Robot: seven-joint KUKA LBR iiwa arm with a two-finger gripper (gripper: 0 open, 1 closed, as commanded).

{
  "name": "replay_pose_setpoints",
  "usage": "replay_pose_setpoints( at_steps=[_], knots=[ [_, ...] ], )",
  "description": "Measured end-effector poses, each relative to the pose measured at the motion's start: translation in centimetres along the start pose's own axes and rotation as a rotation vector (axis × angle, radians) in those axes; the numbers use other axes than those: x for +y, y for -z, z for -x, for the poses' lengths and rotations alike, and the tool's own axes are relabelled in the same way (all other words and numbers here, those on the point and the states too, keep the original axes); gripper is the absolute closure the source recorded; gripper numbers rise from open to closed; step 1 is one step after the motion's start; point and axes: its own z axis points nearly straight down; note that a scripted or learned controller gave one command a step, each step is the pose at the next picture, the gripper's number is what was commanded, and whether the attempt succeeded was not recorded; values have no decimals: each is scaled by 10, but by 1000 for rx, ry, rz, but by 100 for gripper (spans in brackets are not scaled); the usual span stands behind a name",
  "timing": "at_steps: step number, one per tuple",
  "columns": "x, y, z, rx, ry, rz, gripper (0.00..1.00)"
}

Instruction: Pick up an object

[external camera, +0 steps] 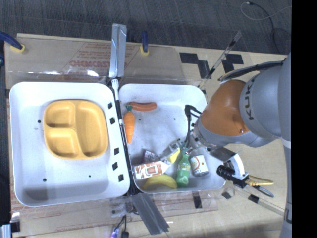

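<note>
Gripper (184, 150) was seen above the green bottle (183, 170); its opening could not be told. The bottle was judged light, rigid, slippery, best taken mid-body.

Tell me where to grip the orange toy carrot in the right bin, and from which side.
Grip the orange toy carrot across its thick upper half, just below the green top, coming straight down from above. It lies flat and lengthwise beside the right white bin's left wall, so the fingers should probably close along the wall's direction, where bare floor lies on its right.
</note>
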Motion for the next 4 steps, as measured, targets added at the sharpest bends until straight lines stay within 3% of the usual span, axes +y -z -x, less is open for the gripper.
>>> replay_pose_setpoints(
  at_steps=[1,2,3,4],
  knots=[
    [59,-8,-40,14,192,-11,0],
    [94,-12,50,17,465,-13,0],
    [68,-12,41,22,631,-13,0],
    [86,-9,83,17,747,-9,0]
  ],
)
